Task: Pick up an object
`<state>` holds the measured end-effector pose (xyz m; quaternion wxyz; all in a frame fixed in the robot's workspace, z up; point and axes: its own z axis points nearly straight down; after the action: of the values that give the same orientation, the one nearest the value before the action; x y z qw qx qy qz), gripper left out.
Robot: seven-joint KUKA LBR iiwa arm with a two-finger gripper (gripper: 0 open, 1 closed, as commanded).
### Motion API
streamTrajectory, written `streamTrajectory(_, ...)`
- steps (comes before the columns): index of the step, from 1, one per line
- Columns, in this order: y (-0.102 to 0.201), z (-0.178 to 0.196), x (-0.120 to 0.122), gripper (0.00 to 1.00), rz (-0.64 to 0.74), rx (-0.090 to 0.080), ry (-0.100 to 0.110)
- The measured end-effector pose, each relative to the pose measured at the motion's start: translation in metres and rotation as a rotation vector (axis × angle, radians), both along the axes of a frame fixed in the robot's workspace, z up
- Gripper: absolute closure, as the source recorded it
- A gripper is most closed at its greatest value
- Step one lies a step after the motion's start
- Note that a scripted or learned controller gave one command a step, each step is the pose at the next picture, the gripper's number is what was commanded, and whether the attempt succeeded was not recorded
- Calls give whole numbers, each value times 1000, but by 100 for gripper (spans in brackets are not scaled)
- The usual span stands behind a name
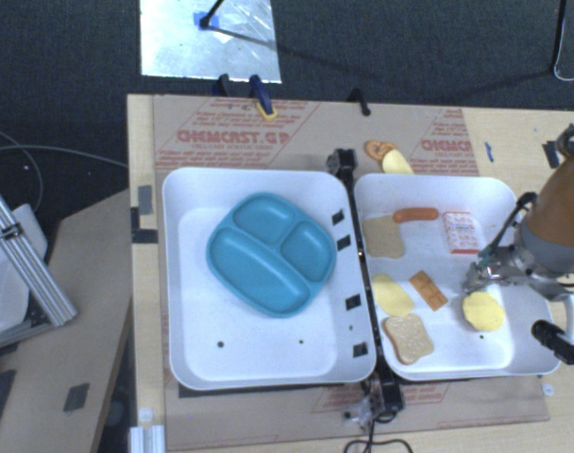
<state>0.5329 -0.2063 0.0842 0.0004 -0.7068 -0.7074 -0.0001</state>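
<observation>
The right bin (499, 196) holds several toy foods: a sausage (416, 215), a white and red packet (461, 231), a tan slice (383, 239), a yellow piece (393, 296), a brown cracker (428, 290), a slice of toast (408, 337) and a round yellow piece (483, 312). My gripper (480, 277) reaches in from the right and hangs low over the bin floor, just above the upper left edge of the round yellow piece. Nothing shows between its tips.
The left bin (197, 347) holds a blue divided plate (271, 253). A yellow item (396, 162) and a small brown one (377, 148) lie on the bench behind the right bin. A shiny sheet (209, 26) lies at the back.
</observation>
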Motion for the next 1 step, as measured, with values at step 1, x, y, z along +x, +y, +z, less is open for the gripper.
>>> streamTrajectory(1,0,11,1,100,0,-1,-4)
